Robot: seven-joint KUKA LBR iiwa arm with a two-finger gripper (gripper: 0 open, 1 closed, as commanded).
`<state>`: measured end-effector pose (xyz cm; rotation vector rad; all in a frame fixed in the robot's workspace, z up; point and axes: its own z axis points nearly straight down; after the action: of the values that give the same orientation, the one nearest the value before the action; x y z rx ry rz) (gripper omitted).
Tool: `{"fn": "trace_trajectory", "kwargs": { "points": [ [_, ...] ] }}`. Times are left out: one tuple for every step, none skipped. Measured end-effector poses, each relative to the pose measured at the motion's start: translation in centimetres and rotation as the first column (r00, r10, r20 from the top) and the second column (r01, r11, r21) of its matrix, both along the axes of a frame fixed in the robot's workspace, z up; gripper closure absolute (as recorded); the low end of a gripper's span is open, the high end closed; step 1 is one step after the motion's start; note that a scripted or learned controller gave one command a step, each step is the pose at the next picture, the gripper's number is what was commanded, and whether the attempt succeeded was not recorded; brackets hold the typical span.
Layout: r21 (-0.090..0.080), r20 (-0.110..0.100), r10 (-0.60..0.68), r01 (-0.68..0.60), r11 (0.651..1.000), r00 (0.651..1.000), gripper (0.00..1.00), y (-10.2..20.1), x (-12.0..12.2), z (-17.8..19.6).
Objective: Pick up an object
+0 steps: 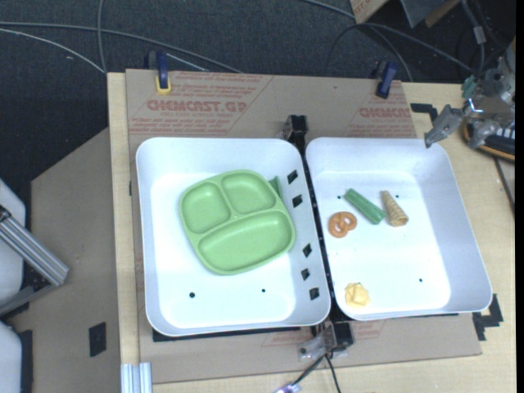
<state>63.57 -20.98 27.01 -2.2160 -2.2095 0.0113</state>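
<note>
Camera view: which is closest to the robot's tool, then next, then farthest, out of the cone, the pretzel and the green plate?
From the tool:
1. Tan ridged cone, right bin, nearest.
2. Orange pretzel, right bin's left part.
3. Green divided plastic plate, left bin, farthest.

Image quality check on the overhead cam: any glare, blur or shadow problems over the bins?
Camera view: both white bins are bright, near washed out, yet the green divided plate, pretzel and green stick read clearly; shadows are soft; the hand at the right edge looks soft and small, detail unclear.
</note>
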Motion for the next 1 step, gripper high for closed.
{"fn": "trace_trajectory", "kwargs": {
  "points": [
    [-0.003,0.014,0.004,-0.003,1.0,1.0,0.0,0.09,0.22,0.86]
  ]
}}
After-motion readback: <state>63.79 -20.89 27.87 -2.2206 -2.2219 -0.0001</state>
